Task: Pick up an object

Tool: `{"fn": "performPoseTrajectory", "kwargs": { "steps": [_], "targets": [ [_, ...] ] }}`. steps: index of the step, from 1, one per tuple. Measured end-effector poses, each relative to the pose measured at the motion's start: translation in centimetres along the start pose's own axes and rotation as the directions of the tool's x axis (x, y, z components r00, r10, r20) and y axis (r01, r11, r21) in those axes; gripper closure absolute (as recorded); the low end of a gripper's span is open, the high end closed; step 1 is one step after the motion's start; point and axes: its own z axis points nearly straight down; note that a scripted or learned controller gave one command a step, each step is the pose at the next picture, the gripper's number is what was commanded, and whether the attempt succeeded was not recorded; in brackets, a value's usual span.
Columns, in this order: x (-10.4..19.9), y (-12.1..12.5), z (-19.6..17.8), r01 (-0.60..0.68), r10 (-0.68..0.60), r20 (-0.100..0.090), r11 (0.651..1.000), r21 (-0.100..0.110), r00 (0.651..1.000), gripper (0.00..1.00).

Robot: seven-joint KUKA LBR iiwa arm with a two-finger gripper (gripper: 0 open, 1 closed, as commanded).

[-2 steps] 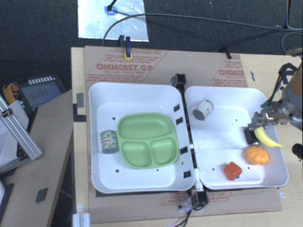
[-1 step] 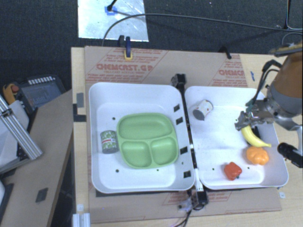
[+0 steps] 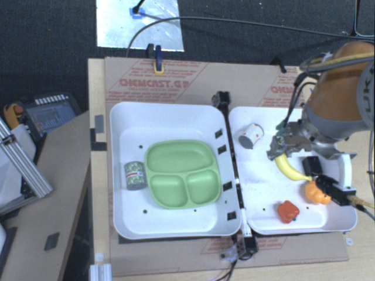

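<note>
Over the right bin (image 3: 351,218), the grey arm (image 3: 343,107) is seen coming in from the right side, w/ its orange band up top near the picture's edge. It is bent down toward the bin. The gripper (image 3: 280,147) is held low, just above the top end of the banana (image 3: 290,167). It can't be told if the gripper is touching the banana or just hanging over it, and it can't be told how its jaws stand, since the dark parts are bunched up and small.

Four things are seen in the right bin. The yellow banana is lying near the bin's middle, under the gripper. A white cup (image 3: 251,136) w/ a bit of red on it is tipped on its side, up and to the left of the banana. An orange fruit (image 3: 317,193) is found down and to the right of the banana, partly covered by black parts of the arm. A red thing (image 3: 287,211), maybe a pepper or strawberry, is placed below the banana, near the bin's front wall.

The left bin (image 3: 120,122) is set well to the left of the banana. A green plate (image 3: 180,173) w/ three sections is kept in it, and a small can (image 3: 135,175) is stood just beside the plate's left edge.
</note>
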Motion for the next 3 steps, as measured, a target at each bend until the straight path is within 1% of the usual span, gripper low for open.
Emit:
{"fn": "performPoseTrajectory", "kwargs": {
  "steps": [1, 2, 3],
  "targets": [
    [5.5, 0.1, -0.8, 0.001, -0.001, 0.0, 1.0, -0.001, 1.0, 1.0],
    [10.8, -1.0, -0.1, 0.0, 0.0, 0.0, 1.0, 0.001, 1.0, 1.0],
    [15.3, -1.0, 0.9, -0.002, 0.002, 0.001, 1.0, 0.002, 1.0, 1.0]
  ]
}}
